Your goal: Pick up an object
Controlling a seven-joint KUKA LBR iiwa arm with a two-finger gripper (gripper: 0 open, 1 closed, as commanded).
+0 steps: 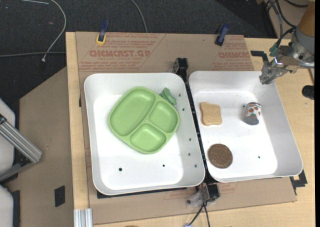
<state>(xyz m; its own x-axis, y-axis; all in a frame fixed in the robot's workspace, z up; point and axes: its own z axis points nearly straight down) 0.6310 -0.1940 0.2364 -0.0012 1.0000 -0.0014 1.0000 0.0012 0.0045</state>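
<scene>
The gripper point(269, 74) hovers upper right, fingers' state unclear. The small grey, red-patched rounded object point(252, 113) sits in the right-hand white bin point(280, 166); it might roll from a pinch.

Two shallow white bins: left bin point(100, 171), right bin point(280, 156). One green divided plate point(144, 120), three compartments, in left bin. One small green item point(169, 96) at plate's upper right edge. Three items in right bin: one toast-like slice point(210, 114), one round brown disc point(220, 155), one small grey-and-red object point(252, 113). Two blue clamps point(103, 30) point(222, 34) on board's far edge. One gripper point(270, 74).
</scene>
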